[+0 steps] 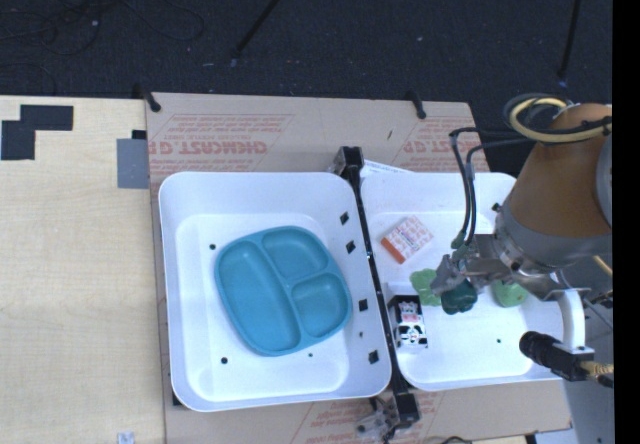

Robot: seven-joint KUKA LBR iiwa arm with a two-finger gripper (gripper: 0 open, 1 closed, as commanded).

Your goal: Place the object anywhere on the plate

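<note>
End effector (458, 284) hangs over green objects (425, 284) in right bin (480, 372); its grip state is unclear; blue plate (282, 287) lies in left bin (190, 232).

A single fixed camera looks down on the bench (70, 262) from above, tilted so the far dark floor (300, 12) with its cables fills the top of the frame. It stands well back, far enough to take in both white bins side by side: the left bin (185, 232) whole, the right bin (480, 372) nearly whole (its far right part lies under the arm). The arm (560, 192) enters from the frame's right. The brown cardboard sheet (250, 137) beneath the bins sits roughly central, with the pale bench top running off the left edge.
</note>
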